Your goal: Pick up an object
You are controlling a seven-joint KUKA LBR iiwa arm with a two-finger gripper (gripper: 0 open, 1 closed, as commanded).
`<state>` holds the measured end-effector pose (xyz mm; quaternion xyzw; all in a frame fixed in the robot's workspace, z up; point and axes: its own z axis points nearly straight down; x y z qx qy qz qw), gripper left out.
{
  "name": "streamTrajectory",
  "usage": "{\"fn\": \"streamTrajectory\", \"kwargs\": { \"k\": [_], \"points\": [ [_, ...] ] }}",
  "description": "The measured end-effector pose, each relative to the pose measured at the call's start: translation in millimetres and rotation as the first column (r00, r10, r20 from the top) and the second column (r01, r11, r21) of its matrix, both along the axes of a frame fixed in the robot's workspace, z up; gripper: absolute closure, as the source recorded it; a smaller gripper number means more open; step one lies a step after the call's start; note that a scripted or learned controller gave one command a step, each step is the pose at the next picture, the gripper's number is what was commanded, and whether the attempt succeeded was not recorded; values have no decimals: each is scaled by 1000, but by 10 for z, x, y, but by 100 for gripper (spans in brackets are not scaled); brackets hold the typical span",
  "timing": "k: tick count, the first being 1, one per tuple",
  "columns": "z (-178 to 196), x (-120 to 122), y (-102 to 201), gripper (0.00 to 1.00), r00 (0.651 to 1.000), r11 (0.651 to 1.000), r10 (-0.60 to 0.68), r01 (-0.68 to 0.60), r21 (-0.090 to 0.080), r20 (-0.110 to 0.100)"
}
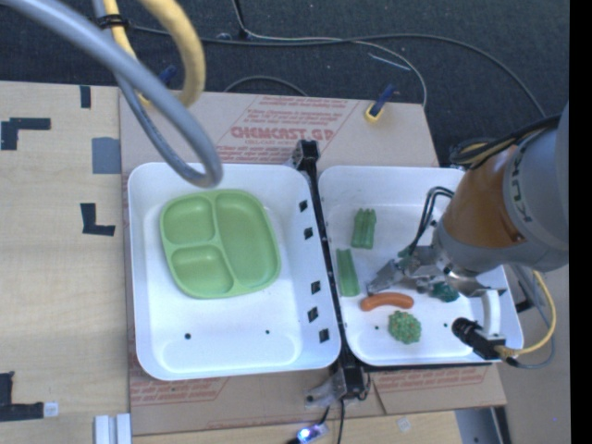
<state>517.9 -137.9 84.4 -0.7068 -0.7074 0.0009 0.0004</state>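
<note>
Orange sausage [387,301] lies just near of the gripper [393,272], whose fingers spread open, grasping nothing; bare white floor spans the right bin [407,185] far edge.

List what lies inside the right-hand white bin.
Two green blocks, an orange sausage, a green broccoli and the hand. The arm covers the bin's right part.

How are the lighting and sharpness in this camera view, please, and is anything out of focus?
In the camera view the light is even and bright: both white bins look nearly washed out, with soft shadows. The green plate and hot dog are reasonably sharp; the grey hose and yellow hose near the lens are blurred. The tool is slightly soft against the arm's shadow.
</note>
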Motion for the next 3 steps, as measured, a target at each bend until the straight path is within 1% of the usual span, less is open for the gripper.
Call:
{"fn": "streamTrajectory", "kwargs": {
  "k": [1,2,3],
  "points": [
    [113,7,-5,100,1000,1000,0,0,-2,4],
    [647,-7,104,100,1000,1000,1,-1,1,4],
    [1098,-73,91,100,1000,1000,0,0,0,4]
  ]
}}
